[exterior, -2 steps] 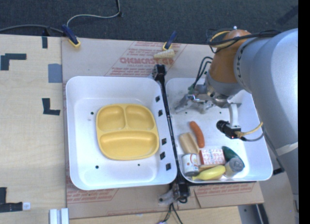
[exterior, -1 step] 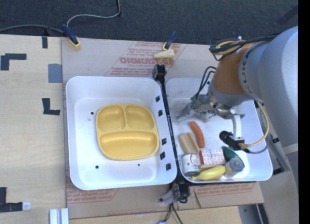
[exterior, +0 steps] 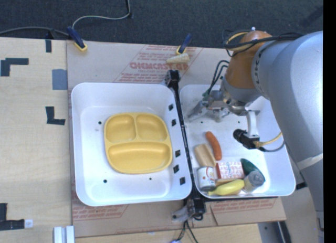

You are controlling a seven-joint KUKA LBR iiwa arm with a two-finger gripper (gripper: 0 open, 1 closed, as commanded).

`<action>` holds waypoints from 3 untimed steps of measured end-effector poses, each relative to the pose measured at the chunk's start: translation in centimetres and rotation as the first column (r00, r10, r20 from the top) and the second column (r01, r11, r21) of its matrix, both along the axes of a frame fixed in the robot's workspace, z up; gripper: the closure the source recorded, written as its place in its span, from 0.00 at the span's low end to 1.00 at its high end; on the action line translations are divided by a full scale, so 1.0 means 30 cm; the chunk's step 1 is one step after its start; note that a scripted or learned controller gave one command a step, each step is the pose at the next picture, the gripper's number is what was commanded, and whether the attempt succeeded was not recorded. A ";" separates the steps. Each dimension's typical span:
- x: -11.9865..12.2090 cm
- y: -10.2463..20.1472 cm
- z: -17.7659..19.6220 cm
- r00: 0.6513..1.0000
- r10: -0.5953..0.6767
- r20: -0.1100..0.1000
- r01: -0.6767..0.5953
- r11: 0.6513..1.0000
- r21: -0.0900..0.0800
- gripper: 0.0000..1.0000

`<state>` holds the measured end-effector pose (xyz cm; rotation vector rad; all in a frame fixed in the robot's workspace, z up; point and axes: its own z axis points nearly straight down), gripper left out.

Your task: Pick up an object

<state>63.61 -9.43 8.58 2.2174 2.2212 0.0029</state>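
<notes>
While the end effector hovers, a sausage lies just below.

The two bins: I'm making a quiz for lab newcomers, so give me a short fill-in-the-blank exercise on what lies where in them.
1. The yellow divided plate lies in the ____ bin.
2. The plate has ____ compartments.
3. The orange sausage, the bun and the banana lie in the ____ bin.
4. The gripper hangs over the ____ bin.

Missing words: left; three; right; right
</notes>
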 end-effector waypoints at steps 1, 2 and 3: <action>-0.065 -0.019 0.001 1.000 0.000 0.000 0.000 1.000 -0.001 0.00; -0.130 -0.003 0.002 1.000 -0.001 0.002 0.001 1.000 -0.002 0.00; -0.032 -0.009 0.000 1.000 -0.001 -0.001 0.001 1.000 0.000 0.00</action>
